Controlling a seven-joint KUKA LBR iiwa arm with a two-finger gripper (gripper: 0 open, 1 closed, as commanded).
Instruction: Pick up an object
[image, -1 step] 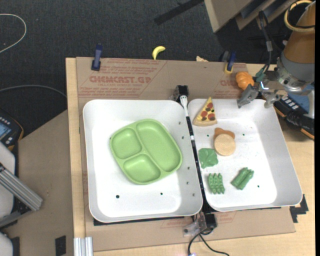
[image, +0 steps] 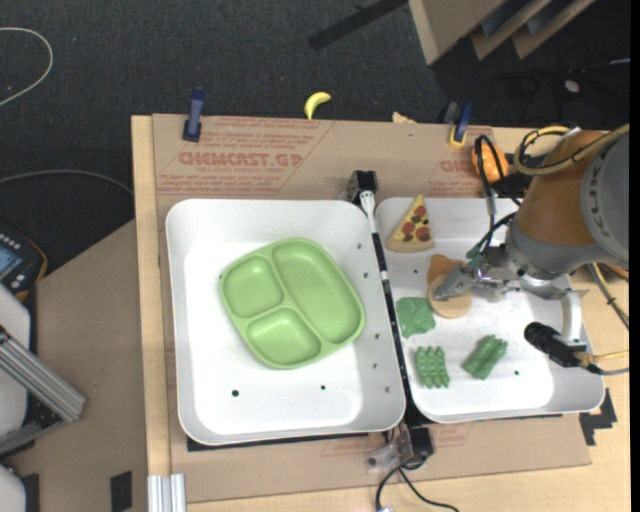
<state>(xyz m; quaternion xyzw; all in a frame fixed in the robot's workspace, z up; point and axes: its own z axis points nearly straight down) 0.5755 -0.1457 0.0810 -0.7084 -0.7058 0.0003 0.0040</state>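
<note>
Camera view has the arm (image: 585, 215) coming in from the right, over the right bin (image: 560, 400), with the gripper (image: 462, 283) sitting right at a tan round piece (image: 447, 287) in the middle of that bin. Honestly can't tell what the hand is doing, whether it's apart, together or clamped on anything; it all blurs into the tan piece from up here.

Stuff that could go wrong: if it's only touching the edge of that tan piece, a lift probably just tips it or drags it sideways. The piece looks rounded, so I'd guess it slips easily.

Crowding is the other issue. A pizza slice (image: 411, 224) lies just beyond it toward the far side, a green leafy thing (image: 415, 316) is just near of it on the left, and two more green pieces, a ridged one (image: 431, 367) and a darker one (image: 484, 357), lie nearer still. Any sideways shove likely knocks the leafy one.

Left bin (image: 200, 400) holds a green tray (image: 291, 302), well apart and not in the way. The wall between the bins is close on the left, so not much room there.
</note>
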